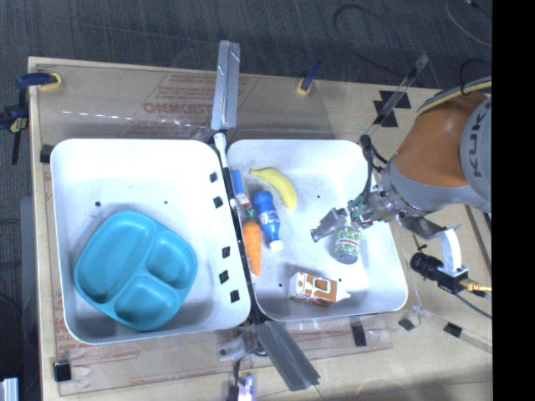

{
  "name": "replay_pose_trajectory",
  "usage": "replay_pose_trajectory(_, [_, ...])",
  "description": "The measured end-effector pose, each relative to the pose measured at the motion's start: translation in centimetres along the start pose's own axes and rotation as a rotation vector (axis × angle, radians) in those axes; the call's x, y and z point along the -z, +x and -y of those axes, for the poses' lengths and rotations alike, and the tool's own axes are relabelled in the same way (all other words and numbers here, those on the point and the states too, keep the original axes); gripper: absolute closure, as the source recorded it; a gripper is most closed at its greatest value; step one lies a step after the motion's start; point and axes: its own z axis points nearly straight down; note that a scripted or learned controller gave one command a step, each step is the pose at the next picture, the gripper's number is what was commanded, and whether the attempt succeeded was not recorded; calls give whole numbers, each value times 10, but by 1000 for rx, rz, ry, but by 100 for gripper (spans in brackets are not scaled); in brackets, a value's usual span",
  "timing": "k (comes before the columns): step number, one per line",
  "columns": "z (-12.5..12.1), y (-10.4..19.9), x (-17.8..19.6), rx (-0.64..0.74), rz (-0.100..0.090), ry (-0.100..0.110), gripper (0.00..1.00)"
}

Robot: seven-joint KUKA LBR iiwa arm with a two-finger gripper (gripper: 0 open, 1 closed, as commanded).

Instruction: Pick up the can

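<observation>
The can [348,243], small, with a green-and-white label, is in the right bin [384,286] near its right wall. My gripper [343,224] hangs right over the can's upper left side, reaching in from the right under the orange band of the arm. A grey part of the gripper juts out to the left of the can. Whether the can is gripped is not visible.
Along the right bin's left side are a yellow banana [280,185], a blue bottle [267,217] and a carrot [252,246]. A small brown carton [316,288] lies near the front wall. A teal divided plate [134,267] sits in the left bin [67,165].
</observation>
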Motion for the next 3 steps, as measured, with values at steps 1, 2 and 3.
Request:
replay_pose_trajectory(1, [2, 1, -26, 1, -1, 2, 0])
replay_pose_trajectory(2, [13, 4, -35, 21, -1, 1, 0])
replay_pose_trajectory(3, [13, 3, -33, 42, 1, 0, 0])
